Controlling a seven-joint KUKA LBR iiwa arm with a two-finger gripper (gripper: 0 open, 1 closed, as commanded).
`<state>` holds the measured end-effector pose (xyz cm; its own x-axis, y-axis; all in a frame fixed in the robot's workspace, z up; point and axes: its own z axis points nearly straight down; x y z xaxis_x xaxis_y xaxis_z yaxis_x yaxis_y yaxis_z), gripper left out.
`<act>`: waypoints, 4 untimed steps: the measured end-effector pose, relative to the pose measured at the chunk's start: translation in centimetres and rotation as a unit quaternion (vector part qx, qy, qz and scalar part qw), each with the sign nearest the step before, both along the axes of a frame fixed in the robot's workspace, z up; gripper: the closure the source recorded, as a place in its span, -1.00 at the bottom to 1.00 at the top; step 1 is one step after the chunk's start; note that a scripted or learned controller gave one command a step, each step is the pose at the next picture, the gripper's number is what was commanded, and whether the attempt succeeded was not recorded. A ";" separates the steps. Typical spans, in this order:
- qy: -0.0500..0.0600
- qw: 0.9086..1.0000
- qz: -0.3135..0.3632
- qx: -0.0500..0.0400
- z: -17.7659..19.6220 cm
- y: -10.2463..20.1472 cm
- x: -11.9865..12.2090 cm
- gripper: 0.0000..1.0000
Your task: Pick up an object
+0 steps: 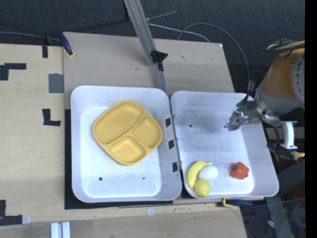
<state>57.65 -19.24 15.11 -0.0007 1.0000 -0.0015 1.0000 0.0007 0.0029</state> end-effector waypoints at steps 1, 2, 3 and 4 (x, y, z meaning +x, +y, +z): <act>-0.001 1.000 0.001 0.000 6.3 -0.2 0.6 1.00; 0.002 1.000 0.000 0.001 6.3 -0.1 0.6 1.00; 0.002 1.000 0.002 0.001 5.8 4.5 0.5 1.00; 0.003 1.000 0.003 0.002 5.0 10.0 0.1 1.00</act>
<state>57.79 -9.21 20.07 -0.0065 1.0000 0.0017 1.0000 0.0065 -0.0028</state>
